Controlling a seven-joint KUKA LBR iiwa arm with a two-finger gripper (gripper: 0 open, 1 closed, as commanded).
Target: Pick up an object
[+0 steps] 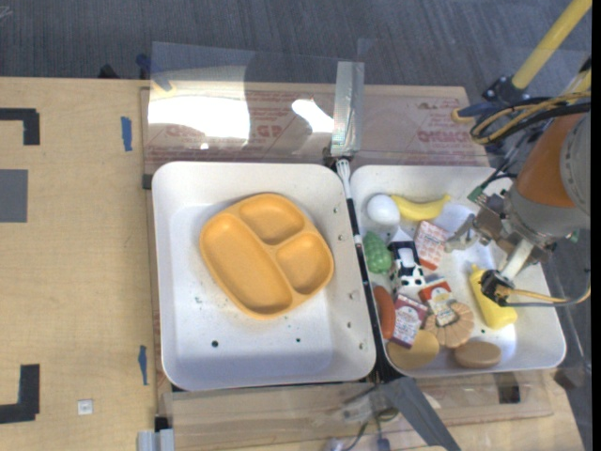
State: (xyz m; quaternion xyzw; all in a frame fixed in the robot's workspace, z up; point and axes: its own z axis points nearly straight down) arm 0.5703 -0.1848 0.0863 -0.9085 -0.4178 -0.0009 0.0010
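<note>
From my remote station, the arm (554, 172) reaches in from 3 o'clock, its gripper (496, 252) low over the right bin (554, 346); whether it is clenched or released I cannot tell. Just below it, at the bin's 4 o'clock, lies a yellow toy (490, 303). A banana (421, 206) and a white ball (382, 209) sit near 11 o'clock, small packets (430, 242) crowd the middle. The left bin (188, 327) holds an orange divided plate (267, 253) on the tabletop (75, 252).
</note>
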